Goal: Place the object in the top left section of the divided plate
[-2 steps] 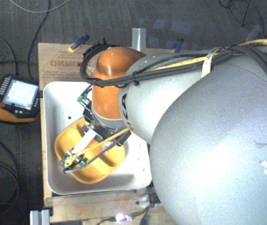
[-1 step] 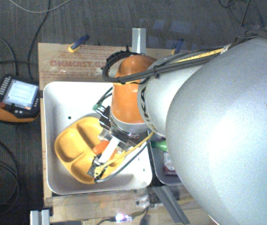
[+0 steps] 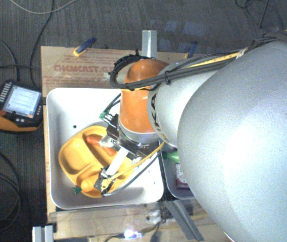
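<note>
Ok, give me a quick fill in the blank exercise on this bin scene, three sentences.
1. The divided plate is coloured ____.
2. The plate lies in the ____ white bin of the two in this view.
3. The band on the arm above the wrist is ____.

Missing words: yellow; left; orange

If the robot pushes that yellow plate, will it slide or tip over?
Probably slide. The yellow divided plate looks like smooth moulded plastic lying flat on the slick floor of the white bin. It looks wide and low, so tipping seems unlikely. It likely feels stiff and light, though pressing on one rim might rock it.
</note>
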Robot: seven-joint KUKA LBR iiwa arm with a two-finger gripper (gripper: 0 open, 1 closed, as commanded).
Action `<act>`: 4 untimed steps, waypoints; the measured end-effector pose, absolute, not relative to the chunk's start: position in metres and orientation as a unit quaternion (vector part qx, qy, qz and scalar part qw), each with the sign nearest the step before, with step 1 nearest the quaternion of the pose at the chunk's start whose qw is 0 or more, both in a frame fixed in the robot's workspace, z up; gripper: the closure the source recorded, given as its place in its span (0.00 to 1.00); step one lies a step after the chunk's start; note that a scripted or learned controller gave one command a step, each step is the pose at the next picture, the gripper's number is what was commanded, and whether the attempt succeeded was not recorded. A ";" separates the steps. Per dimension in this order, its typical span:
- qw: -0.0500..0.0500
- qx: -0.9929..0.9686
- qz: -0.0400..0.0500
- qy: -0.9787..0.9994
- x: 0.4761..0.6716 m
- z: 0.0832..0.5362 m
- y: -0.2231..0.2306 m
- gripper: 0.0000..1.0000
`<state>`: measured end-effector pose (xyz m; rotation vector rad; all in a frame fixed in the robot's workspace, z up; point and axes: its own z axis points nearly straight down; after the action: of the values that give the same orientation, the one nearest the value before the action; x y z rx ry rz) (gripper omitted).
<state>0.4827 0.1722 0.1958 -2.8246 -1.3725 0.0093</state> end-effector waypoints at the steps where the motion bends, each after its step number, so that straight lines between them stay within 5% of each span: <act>1: 0.001 -0.899 0.005 -0.438 0.482 0.203 0.173 1.00; 2: 0.001 -0.899 0.005 -0.438 0.482 0.203 0.173 0.00; 3: 0.002 -0.899 0.008 -0.438 0.482 0.211 0.173 1.00; 4: 0.000 -0.932 0.003 -0.364 0.483 0.182 0.101 1.00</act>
<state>0.4830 0.1007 0.1821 -2.9271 -1.1426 0.0102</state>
